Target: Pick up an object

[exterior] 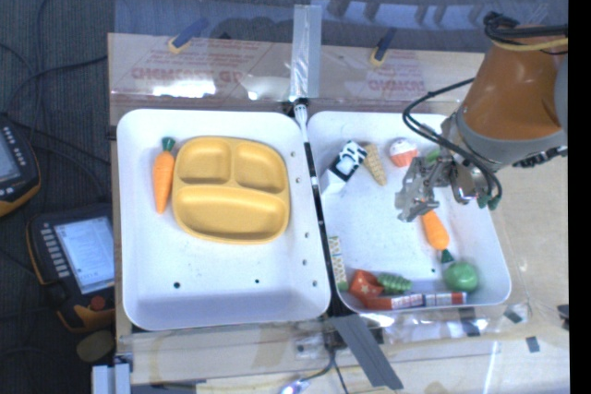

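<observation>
Fingers (413, 198) of the gripper (417, 196) are being held low over the right bin (369, 240); whether they are spread or pressed together cannot be told, and nothing is seen being pinched between them. An orange carrot (435, 229) is lying just beside the fingers, toward the near rim, tilted. Beyond it, a green ball (461, 275) is resting in the near corner. A round orange-and-white piece (401, 151) is sitting just above the fingers, with a cone (375, 163) and a black-and-white toy (348, 161) further left. In the left bin (185, 286), well apart, a yellow tray (231, 189) and a second carrot (163, 175) are lying.
</observation>
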Controlling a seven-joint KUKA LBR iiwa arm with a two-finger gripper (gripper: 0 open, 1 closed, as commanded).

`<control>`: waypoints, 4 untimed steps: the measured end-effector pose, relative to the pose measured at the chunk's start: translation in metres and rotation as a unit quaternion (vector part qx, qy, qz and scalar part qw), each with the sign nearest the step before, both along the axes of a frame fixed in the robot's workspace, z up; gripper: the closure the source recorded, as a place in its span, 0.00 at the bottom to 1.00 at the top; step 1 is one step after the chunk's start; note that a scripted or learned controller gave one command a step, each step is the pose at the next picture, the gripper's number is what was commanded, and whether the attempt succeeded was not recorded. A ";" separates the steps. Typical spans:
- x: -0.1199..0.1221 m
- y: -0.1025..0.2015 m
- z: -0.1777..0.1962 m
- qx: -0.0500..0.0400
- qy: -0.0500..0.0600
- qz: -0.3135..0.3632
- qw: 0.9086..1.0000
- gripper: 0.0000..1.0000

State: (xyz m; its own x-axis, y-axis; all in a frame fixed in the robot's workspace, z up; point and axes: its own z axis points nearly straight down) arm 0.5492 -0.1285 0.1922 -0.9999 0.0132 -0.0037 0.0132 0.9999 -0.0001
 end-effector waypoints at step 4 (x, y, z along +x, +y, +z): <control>-0.013 -0.069 -0.091 -0.005 -0.005 0.156 0.988 1.00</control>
